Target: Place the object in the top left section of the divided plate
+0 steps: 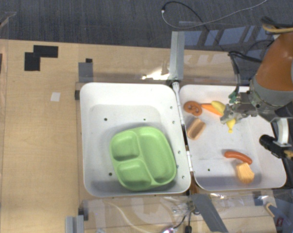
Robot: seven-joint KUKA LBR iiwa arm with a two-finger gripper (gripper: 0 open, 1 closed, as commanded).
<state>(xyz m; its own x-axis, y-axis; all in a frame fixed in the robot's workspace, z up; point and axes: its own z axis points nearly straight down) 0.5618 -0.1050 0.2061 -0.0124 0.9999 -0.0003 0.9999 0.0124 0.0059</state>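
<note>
Pale wooden desk (34, 130) carries two shallow white bins side by side, the left bin (88, 106) and the right bin (263, 178), with dark carpet beyond. A light green plastic divided plate (143, 158) lies in the left bin, toward its 6 o'clock edge, all three sections bare; its top left section (123, 145) is the goal. The grey arm's jaws (232, 114) hang over the right bin's 12 o'clock part, and a small yellow toy piece (231, 125) shows right at their tip; whether they are clamped on it or merely over it, I cannot tell. If that piece is the task's object, the plate lies at about 8 o'clock from the jaws, across the wall between the bins. Nearby lie a yellow-and-orange toy piece (214, 107), a brown round toy (193, 108) and a tan hot-dog bun toy (196, 128); toward 5 o'clock rest a red sausage toy (237, 156) and an orange cheese-like wedge (245, 173).
</note>
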